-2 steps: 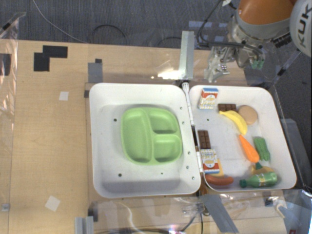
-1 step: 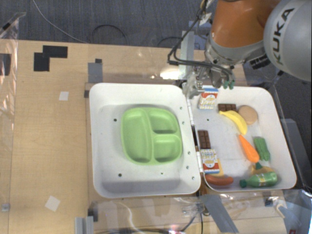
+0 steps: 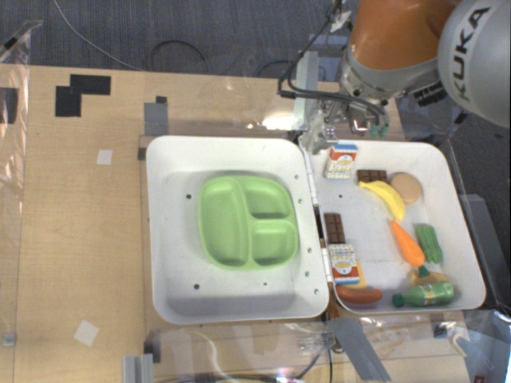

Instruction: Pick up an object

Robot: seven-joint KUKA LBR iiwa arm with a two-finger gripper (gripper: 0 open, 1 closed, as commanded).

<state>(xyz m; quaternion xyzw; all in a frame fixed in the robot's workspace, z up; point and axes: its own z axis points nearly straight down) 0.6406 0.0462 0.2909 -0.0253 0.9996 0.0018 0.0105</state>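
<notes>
My gripper (image 3: 342,128) hangs over the far left corner of the right bin (image 3: 455,183), just above a small red, white and blue carton (image 3: 341,162). Nothing can be seen held in it. Beside the carton lie a chocolate bar (image 3: 372,177), a banana (image 3: 386,199) and a round tan bun (image 3: 406,187). Further forward are a carrot (image 3: 408,243), a green cucumber (image 3: 429,242), a second chocolate bar (image 3: 334,228), a second carton (image 3: 344,263), a sausage (image 3: 361,296) and a green bottle (image 3: 425,294).
The left bin (image 3: 172,174) holds a green divided plate (image 3: 247,222). The wall between the two bins (image 3: 313,214) runs close to the second chocolate bar and both cartons. The arm's orange band (image 3: 395,18) looms over the right bin's far edge.
</notes>
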